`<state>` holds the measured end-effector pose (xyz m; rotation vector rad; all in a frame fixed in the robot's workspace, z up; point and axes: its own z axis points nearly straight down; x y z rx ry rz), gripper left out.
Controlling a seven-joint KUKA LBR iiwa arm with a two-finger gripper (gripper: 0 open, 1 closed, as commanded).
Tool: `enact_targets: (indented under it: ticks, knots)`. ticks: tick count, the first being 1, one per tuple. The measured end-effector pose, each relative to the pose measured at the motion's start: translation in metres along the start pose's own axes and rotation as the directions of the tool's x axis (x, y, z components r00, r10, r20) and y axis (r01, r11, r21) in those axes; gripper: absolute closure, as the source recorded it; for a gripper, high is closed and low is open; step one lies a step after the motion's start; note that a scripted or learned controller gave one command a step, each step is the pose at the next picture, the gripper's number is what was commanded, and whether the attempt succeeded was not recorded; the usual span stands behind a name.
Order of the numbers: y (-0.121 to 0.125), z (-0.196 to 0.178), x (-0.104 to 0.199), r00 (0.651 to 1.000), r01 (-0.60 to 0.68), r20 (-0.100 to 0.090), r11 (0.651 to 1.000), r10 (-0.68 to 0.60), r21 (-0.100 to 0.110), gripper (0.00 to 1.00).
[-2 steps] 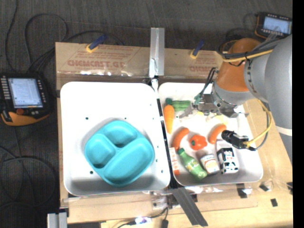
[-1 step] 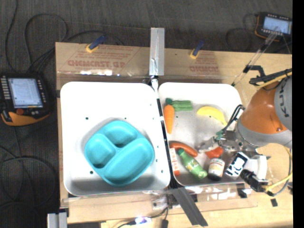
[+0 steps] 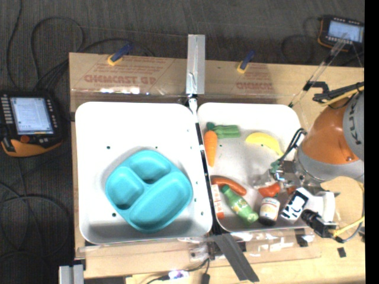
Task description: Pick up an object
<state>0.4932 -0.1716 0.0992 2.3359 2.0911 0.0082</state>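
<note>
Arm (image 3: 331, 144) reaches low over right bin (image 3: 249, 114), gripper (image 3: 283, 179) near bin's right wall, beside red pepper (image 3: 269, 189). Jaw state cannot be told.

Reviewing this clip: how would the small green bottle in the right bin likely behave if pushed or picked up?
The green bottle lies on its side, so a push across its length would probably roll it. It looks like smooth plastic, likely light and somewhat slippery in a pinch. It lies close beside the red sausage and the brown jar, so it may nudge them when moved.
</note>
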Motion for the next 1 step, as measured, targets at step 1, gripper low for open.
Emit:
enact_targets:
  ticks: [1]
  knots:
    - [0.0361,-0.0891,0.092,0.999,0.035,0.0,0.999,-0.035,0.012,1.0]
